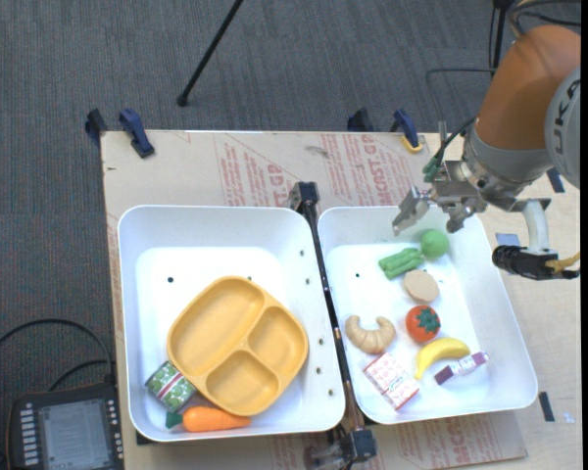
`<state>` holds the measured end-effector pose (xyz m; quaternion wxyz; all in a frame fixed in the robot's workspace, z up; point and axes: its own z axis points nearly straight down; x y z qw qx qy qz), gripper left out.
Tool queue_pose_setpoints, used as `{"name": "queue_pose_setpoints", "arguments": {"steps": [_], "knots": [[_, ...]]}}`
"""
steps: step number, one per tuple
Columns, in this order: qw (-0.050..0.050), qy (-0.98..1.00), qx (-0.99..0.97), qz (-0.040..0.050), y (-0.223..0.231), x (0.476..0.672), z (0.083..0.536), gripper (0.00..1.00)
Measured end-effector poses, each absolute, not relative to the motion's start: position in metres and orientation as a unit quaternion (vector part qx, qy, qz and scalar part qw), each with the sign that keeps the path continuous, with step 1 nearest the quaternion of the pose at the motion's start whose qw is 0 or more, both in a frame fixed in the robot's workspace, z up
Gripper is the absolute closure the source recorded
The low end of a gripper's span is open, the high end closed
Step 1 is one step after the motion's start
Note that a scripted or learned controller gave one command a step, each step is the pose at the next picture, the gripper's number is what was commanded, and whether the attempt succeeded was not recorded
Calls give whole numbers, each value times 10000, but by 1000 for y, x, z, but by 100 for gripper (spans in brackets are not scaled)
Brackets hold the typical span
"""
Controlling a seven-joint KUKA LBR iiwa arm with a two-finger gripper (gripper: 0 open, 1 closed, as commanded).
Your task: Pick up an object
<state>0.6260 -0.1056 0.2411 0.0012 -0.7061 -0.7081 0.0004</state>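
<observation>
End effector spread open, grasping nothing, above right bin, near green ball

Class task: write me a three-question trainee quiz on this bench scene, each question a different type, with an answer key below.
1. True or false: the yellow divided tray lies in the right bin.
2. Which item lies nearest the gripper? A) carrot B) green ball C) banana
3. Fill in: the croissant lies in the ____ bin.

Key: 1 false; 2 B; 3 right.
</observation>
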Motion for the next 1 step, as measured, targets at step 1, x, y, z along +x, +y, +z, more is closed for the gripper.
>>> {"name": "queue_pose_setpoints", "arguments": {"steps": [1], "knots": [[-2, -7083, -7059, -7, -90, 645, 96, 0]]}}
